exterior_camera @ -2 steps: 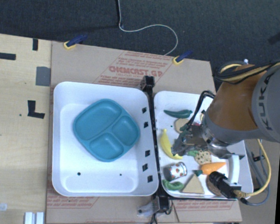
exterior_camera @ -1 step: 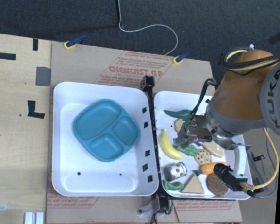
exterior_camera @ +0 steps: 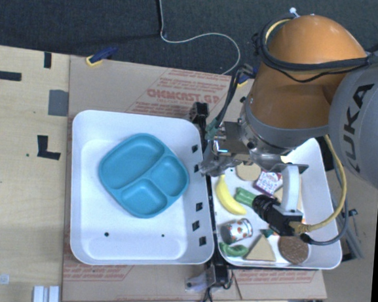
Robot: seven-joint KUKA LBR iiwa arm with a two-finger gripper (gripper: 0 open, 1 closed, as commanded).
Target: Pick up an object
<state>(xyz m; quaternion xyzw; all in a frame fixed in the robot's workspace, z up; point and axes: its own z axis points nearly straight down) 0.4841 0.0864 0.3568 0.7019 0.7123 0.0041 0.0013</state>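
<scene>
The pale wooden counter (exterior_camera: pixel 17 165) carries a cardboard sheet (exterior_camera: pixel 148 87), and on that sit two shallow white bins side by side. The left bin (exterior_camera: pixel 86 237) holds a blue divided plate (exterior_camera: pixel 144 175), lying flat near its middle. The right bin (exterior_camera: pixel 313 197) is crowded with small things, and the arm (exterior_camera: pixel 302 65) looms over its far half.

The pincer (exterior_camera: pixel 222 158) sits low at the right bin's far-left corner, close to the wall shared by the two bins (whether it is spread or pressed together cannot be told from here). Nothing can be seen held in it.

The banana (exterior_camera: pixel 228 195) lies just beside the pincer on its near side, running along the bin's left wall. A green piece (exterior_camera: pixel 245 198) touches the banana's right side, and a small red-and-white packet (exterior_camera: pixel 268 181) lies just beyond it. Nearer the front rim are a round red-and-silver thing (exterior_camera: pixel 236 231), a tan wedge (exterior_camera: pixel 262 251) and a brown disc (exterior_camera: pixel 293 249), all well apart from the pincer.
</scene>
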